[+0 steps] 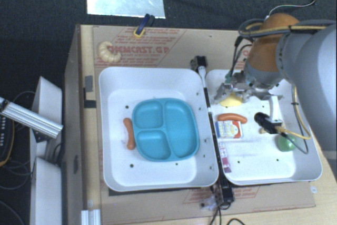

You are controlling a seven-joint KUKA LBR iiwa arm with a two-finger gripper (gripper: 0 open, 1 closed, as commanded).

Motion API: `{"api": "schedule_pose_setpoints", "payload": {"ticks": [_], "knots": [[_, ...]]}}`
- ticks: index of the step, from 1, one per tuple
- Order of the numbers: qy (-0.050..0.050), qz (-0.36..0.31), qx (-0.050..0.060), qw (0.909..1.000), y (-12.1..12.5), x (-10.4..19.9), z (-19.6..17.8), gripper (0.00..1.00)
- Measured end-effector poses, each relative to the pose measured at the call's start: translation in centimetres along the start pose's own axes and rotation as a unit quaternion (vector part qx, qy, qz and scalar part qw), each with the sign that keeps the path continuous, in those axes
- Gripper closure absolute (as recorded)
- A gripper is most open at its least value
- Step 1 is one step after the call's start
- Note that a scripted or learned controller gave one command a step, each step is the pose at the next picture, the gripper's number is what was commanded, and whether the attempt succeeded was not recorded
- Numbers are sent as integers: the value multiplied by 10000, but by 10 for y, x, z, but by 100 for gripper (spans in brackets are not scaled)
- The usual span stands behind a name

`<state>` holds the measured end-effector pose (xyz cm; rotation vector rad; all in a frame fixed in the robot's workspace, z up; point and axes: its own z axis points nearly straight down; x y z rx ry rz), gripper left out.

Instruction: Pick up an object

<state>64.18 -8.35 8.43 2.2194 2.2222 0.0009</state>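
Nothing lifted yet: my gripper (235, 88) sits low over the yellow piece (230, 100) at the frame's right-centre; I can't tell its finger state, pickup remains.

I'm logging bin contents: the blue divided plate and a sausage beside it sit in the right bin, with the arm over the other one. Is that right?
Not quite. The blue plate and the sausage beside it lie in the left bin, as the camera view shows. The arm reaches over the other, right bin.
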Motion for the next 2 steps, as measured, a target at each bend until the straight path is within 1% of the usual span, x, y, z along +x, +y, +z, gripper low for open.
{"api": "schedule_pose_setpoints", "payload": {"ticks": [1,2], "knots": [[-1,-6,-55,10000,4,0,-15,100],[-8,2,-15,10000,-35,-47,-76,100]]}}
